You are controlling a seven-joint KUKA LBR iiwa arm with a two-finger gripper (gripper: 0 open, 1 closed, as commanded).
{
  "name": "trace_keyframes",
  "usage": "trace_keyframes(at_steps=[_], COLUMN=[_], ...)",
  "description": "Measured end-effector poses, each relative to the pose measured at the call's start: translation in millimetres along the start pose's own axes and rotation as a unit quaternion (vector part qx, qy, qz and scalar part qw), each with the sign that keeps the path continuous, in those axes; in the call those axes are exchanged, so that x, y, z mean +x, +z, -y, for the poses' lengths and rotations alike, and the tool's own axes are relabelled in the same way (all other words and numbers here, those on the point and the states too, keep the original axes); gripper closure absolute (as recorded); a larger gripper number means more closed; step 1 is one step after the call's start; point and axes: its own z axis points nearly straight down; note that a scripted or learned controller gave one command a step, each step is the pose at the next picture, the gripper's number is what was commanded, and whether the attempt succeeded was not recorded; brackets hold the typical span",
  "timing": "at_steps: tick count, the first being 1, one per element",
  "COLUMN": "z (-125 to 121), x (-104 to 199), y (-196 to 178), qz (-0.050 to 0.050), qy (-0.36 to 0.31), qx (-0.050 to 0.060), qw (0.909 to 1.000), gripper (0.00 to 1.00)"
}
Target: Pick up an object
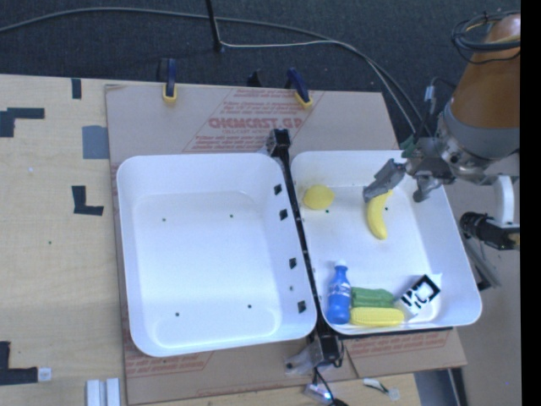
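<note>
A cardboard-topped bench (254,121) under a dark carpeted floor carries two shallow white plastic bins side by side, and everything of interest sits in the right-hand bin (444,235). Taking the small curved yellow toy banana (377,219) as the landmark: a pale yellow lemon-shaped fruit (318,197) lies to its left near the divider between the bins; nearer the camera, along the bin's front wall, are a little blue bottle with a white cap (339,294), a green pod-like vegetable (374,296), a yellow corn cob (377,316) and a black-and-white patterned block (420,293). The grey two-finger gripper (403,180) hovers just above and behind the banana with its fingers spread apart and nothing between them; one finger (382,178) hangs right over the banana's upper end. The banana looks the likely target, lying clear of its neighbours. To do this well, I would centre the jaws over the fruit's middle rather than its tip, turn the wrist so the fingers close across its narrow width, descend until the fingertips nearly reach the bin floor, then close; a grip at the tapered end would probably slip off.
</note>
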Motion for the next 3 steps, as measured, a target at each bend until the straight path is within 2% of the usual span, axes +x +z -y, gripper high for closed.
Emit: trace_keyframes(at_steps=[1,2,3], z=[-1,6,6], x=[0,1,-4], y=[-2,42,104], qz=[0.0,0.0,0.0], qy=[0.0,0.0,0.0], qx=[-0.003,0.0,0.0], qw=[1.0,1.0,1.0], gripper=[0.0,0.0,0.0])
